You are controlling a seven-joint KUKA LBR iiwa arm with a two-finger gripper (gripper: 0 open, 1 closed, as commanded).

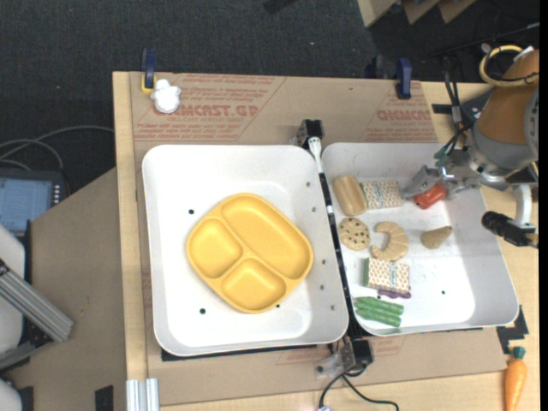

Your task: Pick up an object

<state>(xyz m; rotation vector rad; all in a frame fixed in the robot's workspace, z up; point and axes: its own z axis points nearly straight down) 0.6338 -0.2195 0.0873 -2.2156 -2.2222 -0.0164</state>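
While you take stock from the near edge back: green packet (378, 311); patterned wrapper (388, 276); croissant (392, 240) and cookie (353, 233); bread roll (348, 194); all in the right bin (479, 302); yellow divided plate (248, 251) in the left bin (163, 229). Farthest, the gripper (437, 185) sits at a red-orange piece (431, 197), which seems touching its tip; whether its fingers are spread or clamped on it, you cannot tell. Step judged: the grasp; next, a clean lift.

I see the right bin (488, 302) crowded along its left side — bare floor toward its right wall.
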